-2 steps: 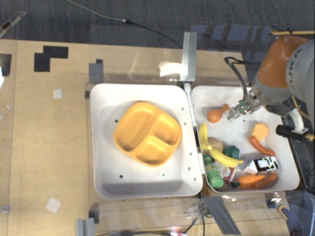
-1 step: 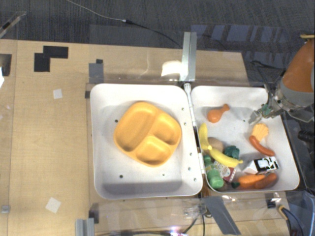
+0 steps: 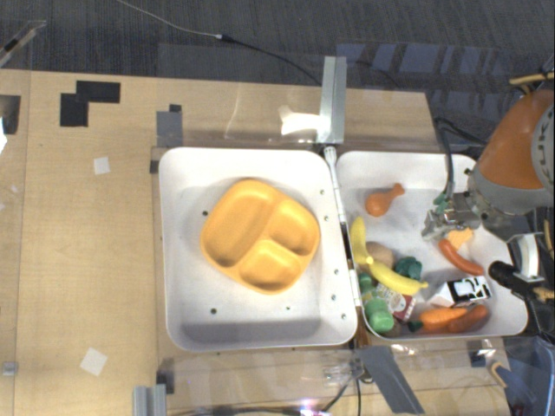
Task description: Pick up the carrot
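Left bin (image 3: pixel 178 258) holds a yellow divided plate (image 3: pixel 260 234). Right bin (image 3: pixel 408 170): banana (image 3: pixel 381 269), then carrot (image 3: pixel 444 318) at the near edge. Gripper (image 3: pixel 444 222) above a sausage (image 3: pixel 457 256); finger state: cannot tell.

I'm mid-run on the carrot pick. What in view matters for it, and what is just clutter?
Job:
carrot, low in the right bin
gripper, over that bin's right side

Clutter:
banana
chicken drumstick
sausage
green toy
yellow divided plate in the left bin
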Robot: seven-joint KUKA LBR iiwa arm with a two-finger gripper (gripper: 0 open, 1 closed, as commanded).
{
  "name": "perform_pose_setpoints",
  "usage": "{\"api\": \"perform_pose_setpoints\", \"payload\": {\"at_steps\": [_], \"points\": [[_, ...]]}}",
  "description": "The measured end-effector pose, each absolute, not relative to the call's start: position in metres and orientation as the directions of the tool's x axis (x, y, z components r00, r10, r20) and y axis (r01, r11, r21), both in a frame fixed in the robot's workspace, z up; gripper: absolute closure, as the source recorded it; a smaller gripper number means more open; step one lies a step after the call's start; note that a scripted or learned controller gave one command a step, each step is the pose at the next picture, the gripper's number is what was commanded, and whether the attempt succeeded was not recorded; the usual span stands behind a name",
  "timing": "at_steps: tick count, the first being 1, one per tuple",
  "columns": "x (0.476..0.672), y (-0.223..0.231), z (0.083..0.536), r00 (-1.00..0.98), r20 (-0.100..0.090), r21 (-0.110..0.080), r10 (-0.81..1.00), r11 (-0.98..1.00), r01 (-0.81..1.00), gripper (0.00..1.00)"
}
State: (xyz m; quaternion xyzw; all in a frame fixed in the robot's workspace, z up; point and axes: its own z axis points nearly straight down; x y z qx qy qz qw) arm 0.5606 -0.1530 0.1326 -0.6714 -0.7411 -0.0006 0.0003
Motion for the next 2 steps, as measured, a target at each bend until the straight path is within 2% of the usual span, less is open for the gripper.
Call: {"api": "perform_pose_setpoints", "payload": {"at_steps": [1,2], "points": [[0.516,-0.193,0.102,-0.122,0.0,-0.003,0.993,0.122,0.993,1.0],[0.607,-0.204,0.087,0.143,0.0,0.009,0.99,-0.143,0.99,1.0]]}}
